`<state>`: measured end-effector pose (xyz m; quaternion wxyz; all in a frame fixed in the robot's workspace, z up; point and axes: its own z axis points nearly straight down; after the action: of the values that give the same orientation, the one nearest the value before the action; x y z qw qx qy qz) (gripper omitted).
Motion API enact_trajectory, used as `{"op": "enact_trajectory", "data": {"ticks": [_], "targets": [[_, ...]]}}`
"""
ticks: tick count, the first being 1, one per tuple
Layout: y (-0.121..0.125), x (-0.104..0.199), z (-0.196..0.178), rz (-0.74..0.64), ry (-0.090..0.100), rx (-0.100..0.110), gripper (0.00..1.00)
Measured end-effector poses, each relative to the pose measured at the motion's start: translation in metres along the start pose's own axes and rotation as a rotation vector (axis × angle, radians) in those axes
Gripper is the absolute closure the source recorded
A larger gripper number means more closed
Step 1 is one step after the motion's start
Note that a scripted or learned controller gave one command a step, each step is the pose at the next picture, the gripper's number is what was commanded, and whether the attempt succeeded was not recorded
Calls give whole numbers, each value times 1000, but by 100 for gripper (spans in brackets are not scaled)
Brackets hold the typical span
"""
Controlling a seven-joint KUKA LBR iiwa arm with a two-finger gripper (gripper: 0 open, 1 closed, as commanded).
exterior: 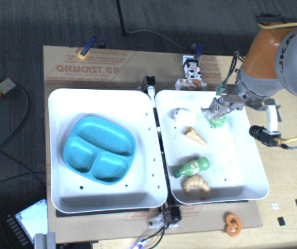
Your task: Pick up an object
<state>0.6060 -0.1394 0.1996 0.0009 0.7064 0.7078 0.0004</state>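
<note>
Hovering low over the right bin (252, 154), the gripper (220, 110) sits on a small green object (218, 121), apparently to grasp it, though whether it grips I cannot tell.

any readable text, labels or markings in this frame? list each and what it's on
"CHEMCAST GP": red print, upside down in the camera view, on the brown board behind the left bin.
Small card behind the right bin: black-and-white markings, too small to read.
Lit screen at the lower left: contents blurred, unreadable.
No print seen on the blue tray, green bottle or gripper.
</note>
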Motion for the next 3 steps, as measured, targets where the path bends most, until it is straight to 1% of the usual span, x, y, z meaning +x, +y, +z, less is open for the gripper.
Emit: {"op": "enact_trajectory", "data": {"ticks": [2, 3], "targets": [[0, 0, -18, -1, -1, 1, 100], [-76, -33, -39, 3, -1, 2, 100]]}}
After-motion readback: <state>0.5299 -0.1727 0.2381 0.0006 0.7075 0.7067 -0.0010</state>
